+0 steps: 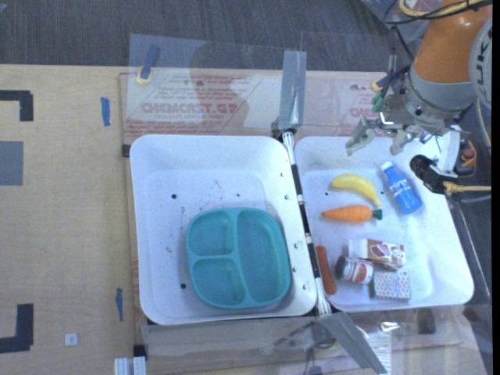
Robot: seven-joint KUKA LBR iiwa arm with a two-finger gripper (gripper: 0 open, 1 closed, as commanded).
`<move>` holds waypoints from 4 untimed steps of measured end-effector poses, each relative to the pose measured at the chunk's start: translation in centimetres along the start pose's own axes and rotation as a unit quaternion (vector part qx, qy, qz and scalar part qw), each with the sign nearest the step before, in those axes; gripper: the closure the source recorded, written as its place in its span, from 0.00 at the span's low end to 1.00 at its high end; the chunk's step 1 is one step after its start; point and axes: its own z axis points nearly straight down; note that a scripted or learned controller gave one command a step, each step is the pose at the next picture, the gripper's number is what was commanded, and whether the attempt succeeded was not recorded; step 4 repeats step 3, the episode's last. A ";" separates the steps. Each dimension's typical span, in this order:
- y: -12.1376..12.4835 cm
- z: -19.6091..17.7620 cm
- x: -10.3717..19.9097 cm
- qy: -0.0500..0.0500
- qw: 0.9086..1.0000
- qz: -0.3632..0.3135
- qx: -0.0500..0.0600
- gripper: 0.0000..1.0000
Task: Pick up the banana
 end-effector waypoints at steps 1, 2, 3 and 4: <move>-2.9 13.3 -2.4 -0.001 1.000 -0.005 -0.003 0.00; -2.9 12.3 -2.7 -0.002 1.000 -0.001 -0.005 1.00; -1.5 4.8 -1.8 -0.001 1.000 0.024 -0.002 1.00; -1.5 4.8 -1.8 -0.001 1.000 0.024 -0.002 1.00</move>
